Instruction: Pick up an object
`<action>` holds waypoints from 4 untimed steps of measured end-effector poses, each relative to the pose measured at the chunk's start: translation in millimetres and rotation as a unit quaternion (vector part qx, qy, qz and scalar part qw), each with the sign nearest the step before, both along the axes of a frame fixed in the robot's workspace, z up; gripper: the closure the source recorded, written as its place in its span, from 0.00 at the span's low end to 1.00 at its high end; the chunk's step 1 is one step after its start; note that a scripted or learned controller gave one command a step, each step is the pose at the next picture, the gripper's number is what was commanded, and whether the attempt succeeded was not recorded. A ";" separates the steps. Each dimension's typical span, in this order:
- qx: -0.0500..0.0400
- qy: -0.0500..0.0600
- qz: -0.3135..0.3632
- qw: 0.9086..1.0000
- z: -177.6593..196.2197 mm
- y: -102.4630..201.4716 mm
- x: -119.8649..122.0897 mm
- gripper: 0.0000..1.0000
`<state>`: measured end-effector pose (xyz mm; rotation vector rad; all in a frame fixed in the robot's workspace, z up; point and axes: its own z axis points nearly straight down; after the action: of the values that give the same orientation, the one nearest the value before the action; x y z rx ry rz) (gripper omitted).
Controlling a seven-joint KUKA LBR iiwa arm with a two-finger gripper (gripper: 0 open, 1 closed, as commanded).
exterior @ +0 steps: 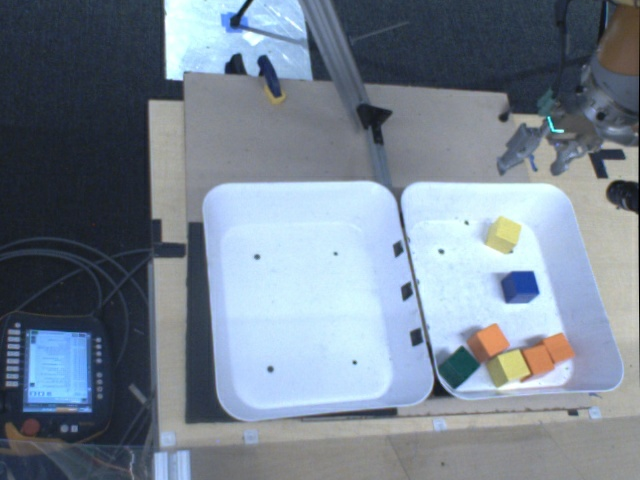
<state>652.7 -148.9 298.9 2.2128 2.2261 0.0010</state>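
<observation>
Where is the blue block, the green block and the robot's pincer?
blue block [520, 286], camera view, middle of its top face.
green block [459, 366], camera view, middle of its top face.
pincer [540, 152], camera view, midway between its fingertips.

Left bin [230, 388] open; blocks [505, 353] crowd right bin [590, 298].

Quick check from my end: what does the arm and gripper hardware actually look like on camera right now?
The arm is grey with an orange band above the wrist. Black cables loop beside it. The gripper is grey metal with two pale fingers, a small teal mark on its body and black fittings at its side.
</observation>
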 end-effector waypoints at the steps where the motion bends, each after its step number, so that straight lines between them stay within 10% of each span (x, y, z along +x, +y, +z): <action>1: 0.000 0.001 -0.001 1.000 -41.2 0.3 -2.7 0.00; 3: 0.001 0.003 -0.002 1.000 -163.9 5.5 -7.7 0.00; 4: 0.000 -0.002 -0.001 1.000 -148.3 4.7 -5.1 1.00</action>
<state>647.7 -144.2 150.6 2.2130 2.2232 0.0051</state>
